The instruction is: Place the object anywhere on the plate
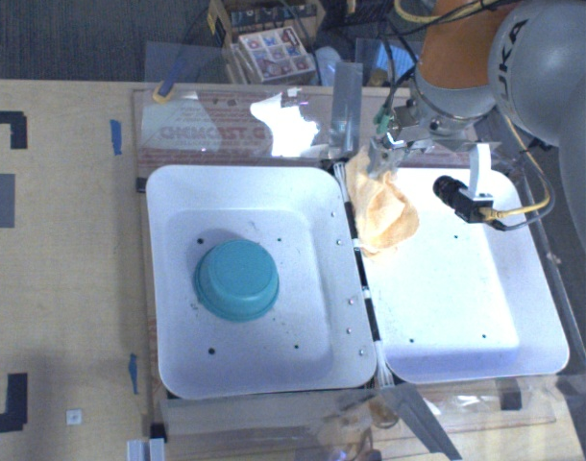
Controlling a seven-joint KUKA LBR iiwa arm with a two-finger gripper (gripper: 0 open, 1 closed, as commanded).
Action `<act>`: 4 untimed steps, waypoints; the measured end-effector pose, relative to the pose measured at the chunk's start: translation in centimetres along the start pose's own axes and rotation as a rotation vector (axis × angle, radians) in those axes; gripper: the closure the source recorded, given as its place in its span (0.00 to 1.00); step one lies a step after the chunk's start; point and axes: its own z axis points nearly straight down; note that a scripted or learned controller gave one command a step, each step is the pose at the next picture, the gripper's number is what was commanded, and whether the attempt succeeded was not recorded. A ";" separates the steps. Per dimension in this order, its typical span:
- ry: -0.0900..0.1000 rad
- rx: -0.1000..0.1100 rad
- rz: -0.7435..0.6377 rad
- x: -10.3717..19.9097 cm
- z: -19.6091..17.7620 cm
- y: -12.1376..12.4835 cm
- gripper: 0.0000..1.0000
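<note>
A tan cloth (384, 214) hangs from the tool (382, 164), pinched at its top, over the left edge of the right bin (466, 305). A blue plate (237, 279), upturned, sits in the left bin (178, 200). To do this well: lift the cloth clear of the divider, carry it left, release over the plate's centre.

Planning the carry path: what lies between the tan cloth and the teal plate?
In the camera view, bare white bin floor and the bins' adjoining rims separate the cloth from the plate.

Plate (237, 279) in left bin (178, 353); cloth (384, 219) in right bin (485, 353).
</note>
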 end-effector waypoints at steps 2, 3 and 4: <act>0.000 -0.003 -0.795 9.7 0.6 -1.2 1.00; 0.000 -0.004 -1.193 14.4 -0.8 -2.6 1.00; 0.000 -0.004 -1.350 19.1 -0.4 -3.9 1.00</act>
